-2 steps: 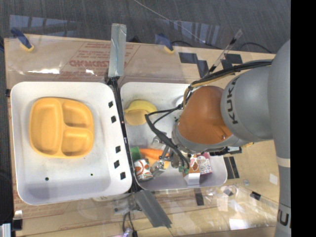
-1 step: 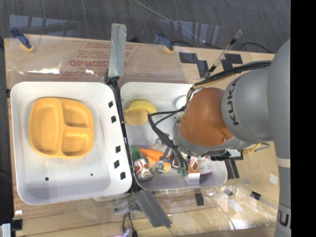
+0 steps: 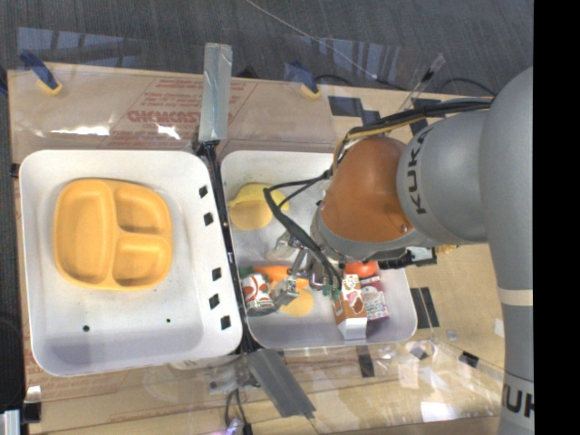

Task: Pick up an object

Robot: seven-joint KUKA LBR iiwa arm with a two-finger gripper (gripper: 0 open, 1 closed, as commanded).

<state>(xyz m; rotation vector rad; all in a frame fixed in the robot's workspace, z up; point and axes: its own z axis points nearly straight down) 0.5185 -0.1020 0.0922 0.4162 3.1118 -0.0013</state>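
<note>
The black divider strip (image 3: 217, 243) separates 2 white bins. The left bin (image 3: 54, 333) holds 1 yellow 3-compartment plate (image 3: 112, 232), lying flat toward the far side from that strip. The right bin (image 3: 272, 329), just across the strip, holds a yellow rounded object (image 3: 251, 206) at its far end, a small printed can (image 3: 256, 291) against the strip, and a juice carton (image 3: 360, 304) further from it. The gripper (image 3: 297, 279) hangs low between can and carton; its opening cannot be told.
</note>
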